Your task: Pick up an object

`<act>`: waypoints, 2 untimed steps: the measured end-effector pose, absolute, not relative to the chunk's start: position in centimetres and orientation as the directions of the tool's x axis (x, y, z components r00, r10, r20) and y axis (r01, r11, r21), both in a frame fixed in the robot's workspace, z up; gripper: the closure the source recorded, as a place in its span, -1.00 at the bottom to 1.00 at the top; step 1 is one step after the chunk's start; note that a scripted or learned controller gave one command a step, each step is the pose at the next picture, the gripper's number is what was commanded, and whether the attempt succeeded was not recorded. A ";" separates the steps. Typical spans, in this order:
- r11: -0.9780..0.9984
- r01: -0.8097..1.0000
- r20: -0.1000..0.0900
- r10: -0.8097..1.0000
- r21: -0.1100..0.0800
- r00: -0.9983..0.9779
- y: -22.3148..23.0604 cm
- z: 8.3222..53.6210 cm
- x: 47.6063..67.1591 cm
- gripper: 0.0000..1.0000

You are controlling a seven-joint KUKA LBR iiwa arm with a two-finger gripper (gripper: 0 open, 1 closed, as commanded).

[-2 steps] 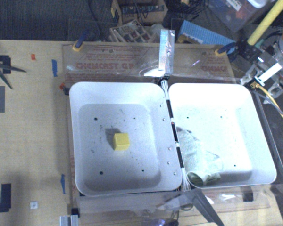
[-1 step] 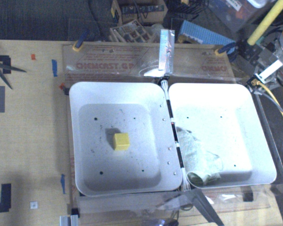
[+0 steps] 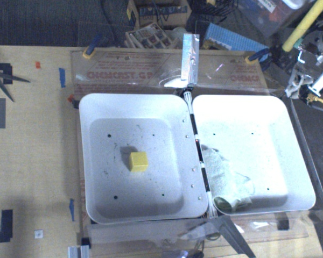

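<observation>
Camera view: yellow block [image 3: 139, 161] sits flat near the middle of the left bin [image 3: 97, 112], touching nothing. A rolled white cloth [image 3: 229, 184] lies in the right bin [image 3: 269, 117], at its near-left corner against the divider. Gripper state: cannot tell.

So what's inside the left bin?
In the left bin a small yellow block sits near the middle, on a floor with dark specks. Whatever is under the block is hidden.
</observation>
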State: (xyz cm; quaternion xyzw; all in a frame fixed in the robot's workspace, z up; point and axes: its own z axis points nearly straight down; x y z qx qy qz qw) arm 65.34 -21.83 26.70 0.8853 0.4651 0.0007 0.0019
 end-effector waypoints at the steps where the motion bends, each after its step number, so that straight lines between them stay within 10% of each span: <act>1: -0.174 0.985 0.000 0.985 0.000 0.174 -19.1 30.7 62.9 1.00; 2: 0.066 0.998 -0.003 0.998 0.006 -0.066 -20.7 29.0 66.8 1.00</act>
